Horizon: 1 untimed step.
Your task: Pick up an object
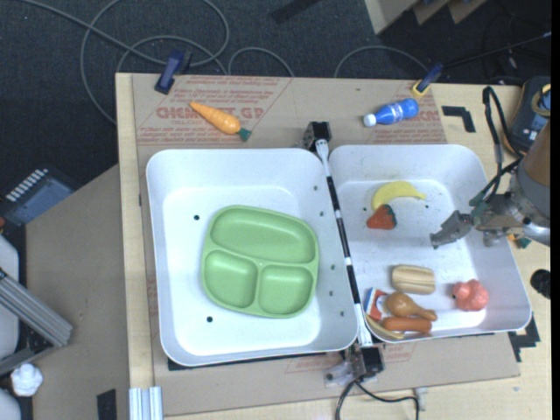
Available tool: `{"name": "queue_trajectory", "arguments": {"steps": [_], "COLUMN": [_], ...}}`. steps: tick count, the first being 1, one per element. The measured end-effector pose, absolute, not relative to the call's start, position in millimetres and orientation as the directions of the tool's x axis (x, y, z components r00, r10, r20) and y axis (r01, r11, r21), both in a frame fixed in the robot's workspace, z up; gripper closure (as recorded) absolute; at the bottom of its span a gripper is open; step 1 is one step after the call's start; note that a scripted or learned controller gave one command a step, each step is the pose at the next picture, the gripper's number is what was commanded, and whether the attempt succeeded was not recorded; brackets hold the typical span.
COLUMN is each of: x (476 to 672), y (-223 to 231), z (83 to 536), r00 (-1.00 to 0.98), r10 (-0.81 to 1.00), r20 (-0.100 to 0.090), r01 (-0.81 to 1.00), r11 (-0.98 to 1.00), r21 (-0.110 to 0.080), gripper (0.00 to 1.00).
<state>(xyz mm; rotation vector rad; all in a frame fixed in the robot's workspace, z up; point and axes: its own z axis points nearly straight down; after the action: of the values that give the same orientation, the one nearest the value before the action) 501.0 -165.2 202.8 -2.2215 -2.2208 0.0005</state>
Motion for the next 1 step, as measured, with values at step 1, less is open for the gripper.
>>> {"name": "queue_trajectory", "arguments": {"steps": [1], "x": [478.9], "y": [-132.1], "z": [84.3], "r00": [0.000], "r10": [1.000], "r20": [0.000], "r01": [1.000], "r11": [0.000], "r21": [0.000], "gripper": [0.00]}}
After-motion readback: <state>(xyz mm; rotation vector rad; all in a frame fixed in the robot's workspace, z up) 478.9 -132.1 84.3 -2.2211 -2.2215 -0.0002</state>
